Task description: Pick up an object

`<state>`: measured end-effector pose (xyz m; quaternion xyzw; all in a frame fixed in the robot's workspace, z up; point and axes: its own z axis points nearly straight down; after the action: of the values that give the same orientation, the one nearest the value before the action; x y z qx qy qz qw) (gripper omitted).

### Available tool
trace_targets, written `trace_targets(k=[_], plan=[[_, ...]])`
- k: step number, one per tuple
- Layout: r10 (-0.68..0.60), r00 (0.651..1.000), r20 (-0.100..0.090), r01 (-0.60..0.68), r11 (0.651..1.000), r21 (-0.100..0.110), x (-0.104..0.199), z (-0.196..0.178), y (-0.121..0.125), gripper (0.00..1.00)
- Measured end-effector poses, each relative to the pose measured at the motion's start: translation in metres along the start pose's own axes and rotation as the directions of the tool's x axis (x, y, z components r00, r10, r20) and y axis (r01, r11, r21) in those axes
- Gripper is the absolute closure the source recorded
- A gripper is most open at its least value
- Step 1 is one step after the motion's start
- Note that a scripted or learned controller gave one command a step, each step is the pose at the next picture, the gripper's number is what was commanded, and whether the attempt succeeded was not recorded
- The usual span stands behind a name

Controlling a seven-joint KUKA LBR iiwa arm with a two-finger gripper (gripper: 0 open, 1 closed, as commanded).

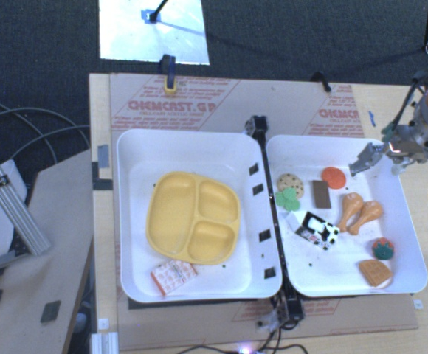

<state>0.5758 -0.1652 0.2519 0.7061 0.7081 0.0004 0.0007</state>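
Your pincer [367,158] hangs over the upper right corner of the right bin [409,220], near the rim, and nothing is between its fingers; they look spread apart, so take it as released and empty. By my reading you are at the approach: no object is chosen by contact yet, and the grasp itself is not begun.

The candidates all lie in that right bin. Closest to the pincer is a flat orange disc [333,177], smooth and low, which offers little for the fingers to bite. Just beside it lies a small brown rectangular bar [320,193], also flat. Two tan drumsticks [360,212] lie side by side, touching, rounded and tapered, probably plastic; their narrow ends look the easiest to pinch. Further left sit a speckled cookie [289,182] and a green leafy piece [291,200], touching each other by the divider. A black-and-white toy [319,230] lies below them, irregular in outline. Near the lower right corner are a round green and red piece [382,248] and an orange wedge [376,272].

The next move calls for picking one target, centring over it, turning the fingers across its narrow side and coming down without nudging neighbours.

The left bin [136,220] holds a yellow compartment tray [193,217], glossy and moulded, and a small printed packet [173,276]. Both bins rest on the table [221,102].
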Motion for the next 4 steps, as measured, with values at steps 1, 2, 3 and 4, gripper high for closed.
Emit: trace_targets(k=[1, 2, 3, 4], plan=[[0.002, 1.0, 0.0, -0.002, 1.0, 0.004, -0.04, 0.175, 0.034, 0.0], [-0.002, 1.0, -0.001, 0.002, 1.0, 0.0, -0.041, 0.165, 0.094, 0.0], [-0.004, 1.0, 0.002, 0.004, 1.0, -0.007, -0.041, 0.154, 0.094, 1.0], [0.003, 1.0, 0.001, -0.003, 1.0, -0.002, -0.03, 0.166, 0.058, 1.0]])
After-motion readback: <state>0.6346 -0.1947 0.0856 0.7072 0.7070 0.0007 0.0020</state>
